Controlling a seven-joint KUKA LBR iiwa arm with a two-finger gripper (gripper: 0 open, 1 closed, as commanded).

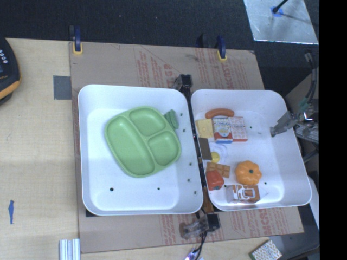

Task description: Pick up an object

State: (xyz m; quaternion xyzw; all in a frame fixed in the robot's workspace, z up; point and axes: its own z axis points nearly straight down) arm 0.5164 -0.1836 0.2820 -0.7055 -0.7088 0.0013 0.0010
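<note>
The right bin (282, 161) holds several toy foods along its left side. These are a reddish sausage (219, 112), a yellow cheese square (204, 128), a white carton with red and blue print (230, 129), a dark brown bar (204, 148), a brown waffle piece (219, 169), a red item (214, 182), an orange pumpkin (248, 173) and a small printed box (243, 194). My gripper (284, 123) reaches in at the bin's right rim, above bare white floor and well apart from the foods. I see nothing held in it.
The left bin (97, 188) carries a green divided plate (143, 141), with a small green piece (172, 118) at its upper right. Clamps hold the brown board beneath both bins. A dark device (6, 69) sits at the bench's far left.
</note>
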